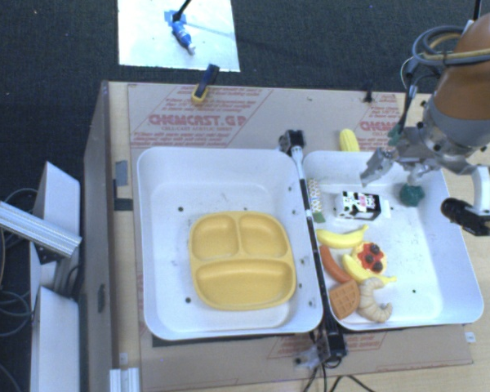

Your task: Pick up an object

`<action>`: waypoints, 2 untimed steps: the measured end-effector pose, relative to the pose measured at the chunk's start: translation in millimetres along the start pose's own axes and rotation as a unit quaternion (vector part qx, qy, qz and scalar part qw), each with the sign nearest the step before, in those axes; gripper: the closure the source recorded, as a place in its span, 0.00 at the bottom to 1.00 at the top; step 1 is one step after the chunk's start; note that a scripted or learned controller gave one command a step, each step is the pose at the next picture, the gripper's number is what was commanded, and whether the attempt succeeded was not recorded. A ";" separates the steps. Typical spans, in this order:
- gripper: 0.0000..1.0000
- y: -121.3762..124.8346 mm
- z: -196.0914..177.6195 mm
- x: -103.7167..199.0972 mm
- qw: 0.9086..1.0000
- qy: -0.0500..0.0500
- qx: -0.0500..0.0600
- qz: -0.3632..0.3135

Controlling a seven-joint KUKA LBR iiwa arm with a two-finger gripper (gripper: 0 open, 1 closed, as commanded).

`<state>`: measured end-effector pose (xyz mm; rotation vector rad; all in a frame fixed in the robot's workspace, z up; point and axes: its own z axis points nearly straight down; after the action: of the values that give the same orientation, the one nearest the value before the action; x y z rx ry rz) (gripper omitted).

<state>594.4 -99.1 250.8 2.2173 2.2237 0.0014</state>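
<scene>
Objects for picking lie in the right bin point(461, 288): a small black-and-white carton point(361, 205) on its side near the middle, a green lump point(411, 193) just to its right by the arm's wrist, and below the carton a cluster of toy foods. That cluster holds a banana point(342, 238), an orange-red sausage shape point(336, 266) beside it, a yellow piece with red and dark spots point(370, 260), a brown waffle-like square point(344, 298) and a pale croissant shape point(376, 302), all close together and some touching (the exact overlaps are hard to read). Another yellow item point(349, 141) sits at the bin's far rim, partly behind the wall.

Above the far end of this bin hangs the end effector point(376, 167), its grey fingers pointing down and left towards the carton but apart from it; nothing shows between them, and whether they are spread or closed I cannot tell. The arm point(465, 88), grey with an orange band, comes in from the right.

In the left bin point(167, 219) lies a yellow divided tray point(242, 260) with three compartments. Both bins rest on the worktop point(220, 117), which is covered by a sheet with red printing. A small yellow-and-black tool point(203, 85) lies at the worktop's far edge, and beyond it a white sheet point(143, 23) on the dark floor carries a small blue item point(180, 33).
</scene>
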 end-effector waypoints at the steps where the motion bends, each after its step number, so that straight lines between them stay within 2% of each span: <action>1: 0.00 24.1 110.1 -51.2 1.000 0.000 0.002 0.001; 2: 0.00 40.7 125.3 -108.2 1.000 -0.001 0.000 0.001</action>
<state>635.5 -207.3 125.6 2.2180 2.2207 0.0004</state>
